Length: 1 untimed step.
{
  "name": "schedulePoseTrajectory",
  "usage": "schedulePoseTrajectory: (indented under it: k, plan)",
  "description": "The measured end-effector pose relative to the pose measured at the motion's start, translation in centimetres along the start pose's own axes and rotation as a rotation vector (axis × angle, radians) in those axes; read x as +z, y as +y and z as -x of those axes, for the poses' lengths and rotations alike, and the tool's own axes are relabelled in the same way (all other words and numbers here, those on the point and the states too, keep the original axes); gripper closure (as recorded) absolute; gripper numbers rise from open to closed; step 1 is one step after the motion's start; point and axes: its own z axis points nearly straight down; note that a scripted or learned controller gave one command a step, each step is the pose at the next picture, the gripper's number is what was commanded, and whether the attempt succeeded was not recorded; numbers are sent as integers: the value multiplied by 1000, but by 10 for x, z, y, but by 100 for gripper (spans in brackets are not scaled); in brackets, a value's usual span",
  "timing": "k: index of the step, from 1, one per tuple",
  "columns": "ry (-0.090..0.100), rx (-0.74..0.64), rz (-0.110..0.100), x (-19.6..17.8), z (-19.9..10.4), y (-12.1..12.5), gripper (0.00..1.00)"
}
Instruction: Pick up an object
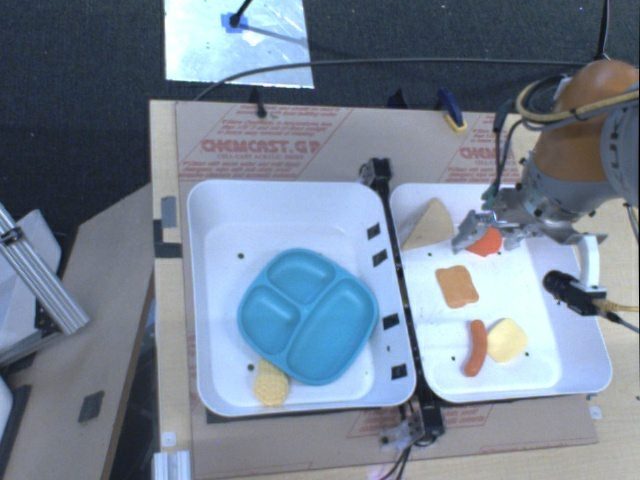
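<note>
- My pincer (483,236) hangs low over the far part of the right bin (585,368), and a small orange-red piece (487,243) sits right at its tips.
- I cannot tell how my pincer stands around that piece: the metal tips cover its near-left side, and nothing shows whether it is pinched or merely lying beneath me.
- My judgement: I am at the grasp itself. The next move calls for a firm pinch, then a straight lift, watching whether the piece rises with me.
- The orange-red piece looks stubby, its longer side running roughly left-right under my tips; which way it points I cannot make out.
- Just left of my pincer a pale wedge (428,224) leans at the bin wall.
- Nearer the camera from my pincer lies an orange slab (457,286); further on, a sausage (474,347) lies lengthwise towards the camera, a yellow lump (506,340) touching its right.
- Far left of me, in the left bin (215,268), lie a blue divided plate (307,314) and a corn piece (270,383).
</note>
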Motion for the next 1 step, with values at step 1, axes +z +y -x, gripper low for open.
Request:
schedulePoseTrajectory:
  k: [1]
  plan:
    - [-1,-2,12,-7,0,3,0]
